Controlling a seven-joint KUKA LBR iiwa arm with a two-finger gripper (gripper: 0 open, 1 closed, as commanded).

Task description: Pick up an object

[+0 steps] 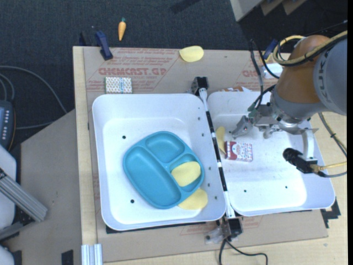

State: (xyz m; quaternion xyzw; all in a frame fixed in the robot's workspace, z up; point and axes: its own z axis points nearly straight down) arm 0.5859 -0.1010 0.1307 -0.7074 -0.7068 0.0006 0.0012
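Over the right bin (pixel 314 195), toward its far left part, the claw (pixel 252 127) is hanging at the end of the grey and orange arm (pixel 302 81) that is reaching in from the right. Whether the claw is spread or pressed together I cannot tell from this slant, and nothing is showing as pinched in it, so I am judging the pick as not yet made. The nearest candidate, a red-and-white packet (pixel 239 150), is lying flat on the floor of the same bin, just below the claw in the view and looking apart from it. A pale yellow piece (pixel 220 137) is resting against that bin's left wall, just beside the packet. Across the divider, the left bin (pixel 110 115) is carrying a blue divided plate (pixel 154 167) with a yellow lump (pixel 186 173) sitting in its small compartment, and a second yellow lump (pixel 194 200) is lying by the plate's near edge, partly tucked under it. Everything in both bins is resting down, so the whole of the task appears to be remaining: closing on one thing, most likely the packet, and lifting it clear.
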